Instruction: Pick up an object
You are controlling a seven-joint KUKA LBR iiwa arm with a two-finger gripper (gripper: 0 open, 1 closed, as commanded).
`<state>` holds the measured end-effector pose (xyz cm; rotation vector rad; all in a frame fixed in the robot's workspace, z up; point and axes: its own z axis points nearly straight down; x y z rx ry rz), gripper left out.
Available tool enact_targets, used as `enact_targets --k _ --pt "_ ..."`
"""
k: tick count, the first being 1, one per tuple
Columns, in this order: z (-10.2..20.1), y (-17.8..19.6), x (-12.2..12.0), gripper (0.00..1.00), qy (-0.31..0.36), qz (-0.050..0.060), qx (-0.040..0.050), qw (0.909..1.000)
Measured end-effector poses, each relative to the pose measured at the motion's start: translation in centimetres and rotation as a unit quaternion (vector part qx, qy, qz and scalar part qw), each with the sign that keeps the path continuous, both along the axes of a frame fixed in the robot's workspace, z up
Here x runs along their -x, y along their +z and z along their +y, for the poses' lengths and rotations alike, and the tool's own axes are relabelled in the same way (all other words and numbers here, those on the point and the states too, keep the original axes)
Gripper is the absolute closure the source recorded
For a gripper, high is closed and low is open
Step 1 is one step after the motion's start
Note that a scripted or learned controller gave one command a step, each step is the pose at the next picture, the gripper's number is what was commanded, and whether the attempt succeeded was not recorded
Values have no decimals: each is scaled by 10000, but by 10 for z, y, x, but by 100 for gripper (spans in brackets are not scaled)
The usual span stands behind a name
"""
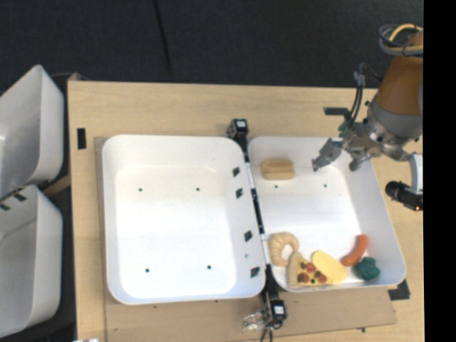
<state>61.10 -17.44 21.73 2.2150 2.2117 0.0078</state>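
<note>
In the right bin (324,205) a tan bread roll (278,169) lies near the back left corner. Along the front edge sit a pretzel (283,247), a pizza slice (308,270), a yellow wedge (330,266), an orange sausage (355,249) and a green piece (368,268). My gripper (340,156) hangs over the bin's back right part, to the right of the bread roll and apart from it. Its two fingers stand spread with nothing between them.
The left bin (174,216) lies beside the right one, a hinged divider (251,205) between them. White chair-like shapes (28,191) stand off the bench's left side. A black clip (238,127) sits at the bins' back junction.
</note>
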Motion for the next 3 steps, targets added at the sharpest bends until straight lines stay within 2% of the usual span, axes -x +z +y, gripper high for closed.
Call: enact_targets --k 1,2,3 --pt "37 -123 25 0 19 90 -29 10000" --pt "133 -10 99 0 55 17 -38 10000" --pt "74 -43 73 0 -12 53 -5 10000"
